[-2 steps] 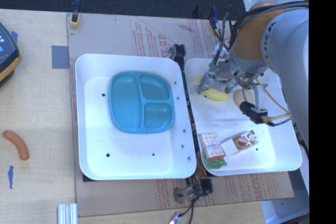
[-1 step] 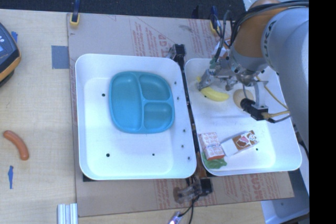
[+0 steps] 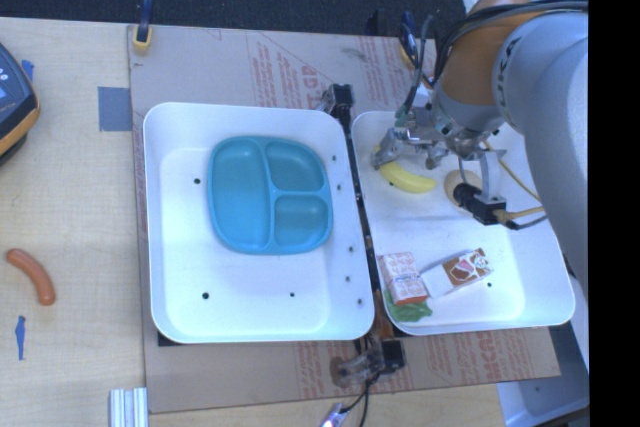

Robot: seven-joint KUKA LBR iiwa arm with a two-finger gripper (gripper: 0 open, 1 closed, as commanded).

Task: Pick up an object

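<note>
Banana (image 3: pixel 408 178), yellow, curved, lying in right bin (image 3: pixel 530 310) beneath gripper (image 3: pixel 412 147); jaws' state unclear.

A light wooden bench (image 3: pixel 70 215) carries a brown cardboard sheet (image 3: pixel 290 65) bearing 2 white bins (image 3: pixel 165 215). A toy sausage (image 3: pixel 32 276) lies at the bench's left, near a grey tape patch (image 3: pixel 114 108).

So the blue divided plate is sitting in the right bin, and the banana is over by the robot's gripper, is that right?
Not quite. The blue divided plate sits in the left bin, not the right one, as the camera view shows. The rest holds: the banana lies in the right bin, just below the gripper.
</note>
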